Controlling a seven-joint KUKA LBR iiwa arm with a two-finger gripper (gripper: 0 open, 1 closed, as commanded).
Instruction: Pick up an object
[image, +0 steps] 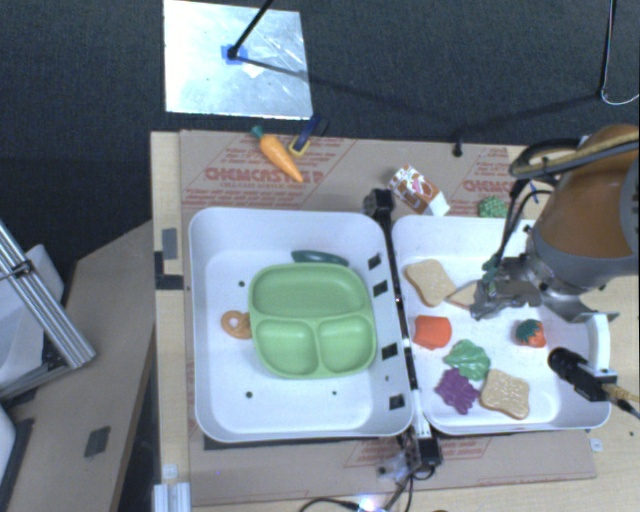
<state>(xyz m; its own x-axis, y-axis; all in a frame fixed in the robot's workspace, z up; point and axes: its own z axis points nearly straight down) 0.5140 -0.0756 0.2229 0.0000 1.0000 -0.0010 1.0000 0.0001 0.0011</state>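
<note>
At the left of the frame, the left bin (215, 330) is seen to carry a green divided plate (310, 320), with a small orange ring (236, 324) just beside its left edge and a dark green piece (320, 257) at its upper rim. Above that bin, on the table (200, 165), a toy carrot (279, 156) is laid. Further right, the right bin (570, 415) is seen to hold the likely targets: a bread slice (429, 281) at upper left, an orange-red block (432, 331) below it, a green lettuce piece (467, 357), a purple grape bunch (457, 390), a toast slice (505, 394) and a red strawberry-like piece (530, 333). The gripper (495, 298) is lowered just right of the bread slice, over a tan piece partly hidden beneath it; whether the jaws are apart or together cannot be told. A miss is judged likely, since the flat, thin pieces could be pushed aside or pinned rather than gripped, and two touching pieces could be caught at once.
</note>
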